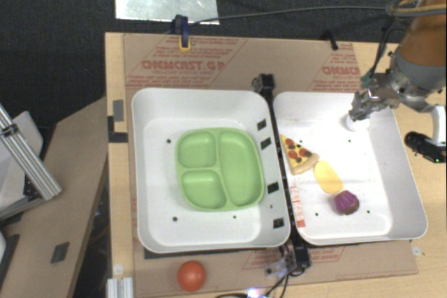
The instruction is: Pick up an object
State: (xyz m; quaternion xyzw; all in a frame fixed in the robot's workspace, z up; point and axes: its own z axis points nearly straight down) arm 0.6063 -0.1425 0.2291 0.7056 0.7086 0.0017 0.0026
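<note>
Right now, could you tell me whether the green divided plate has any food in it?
Empty. The green divided plate in the left bin shows bare compartments; the pizza slice lies in the right bin.

In the right bin you see a toy pizza slice (299,154) lying flat, a yellow lemon-like piece (327,176) just beside it, and a purple fruit (346,202) nearby.

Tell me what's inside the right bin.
The right bin holds a pizza slice, a yellow piece and a purple piece. The hand covers part of its far floor.
</note>
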